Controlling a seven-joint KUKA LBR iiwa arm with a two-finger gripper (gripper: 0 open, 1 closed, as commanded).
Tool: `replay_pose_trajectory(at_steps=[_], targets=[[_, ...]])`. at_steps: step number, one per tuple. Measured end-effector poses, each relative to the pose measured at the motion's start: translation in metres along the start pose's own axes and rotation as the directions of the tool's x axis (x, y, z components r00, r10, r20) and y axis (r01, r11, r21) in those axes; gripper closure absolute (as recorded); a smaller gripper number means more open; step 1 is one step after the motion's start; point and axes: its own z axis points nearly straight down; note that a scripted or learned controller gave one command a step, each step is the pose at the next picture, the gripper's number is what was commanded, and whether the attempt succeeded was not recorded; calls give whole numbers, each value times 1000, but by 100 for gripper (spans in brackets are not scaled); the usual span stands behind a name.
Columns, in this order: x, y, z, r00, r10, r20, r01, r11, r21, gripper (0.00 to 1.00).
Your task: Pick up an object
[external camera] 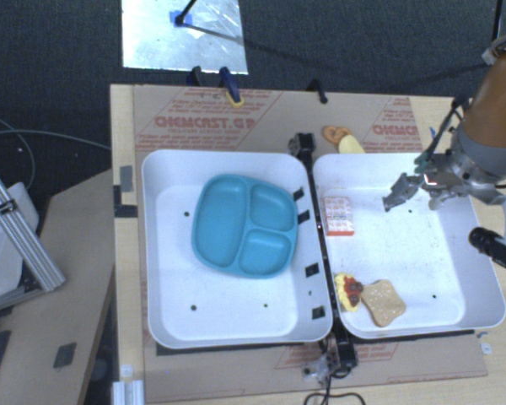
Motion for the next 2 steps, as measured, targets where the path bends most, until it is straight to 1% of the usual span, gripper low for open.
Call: replay_pose_trajectory(at_steps=[1, 2], targets=[[142, 39, 47, 1000, -14, -4, 14, 1000, -1, 0], [226, 80, -13, 1000, -6, -2, 6, 1000, -7, 0]])
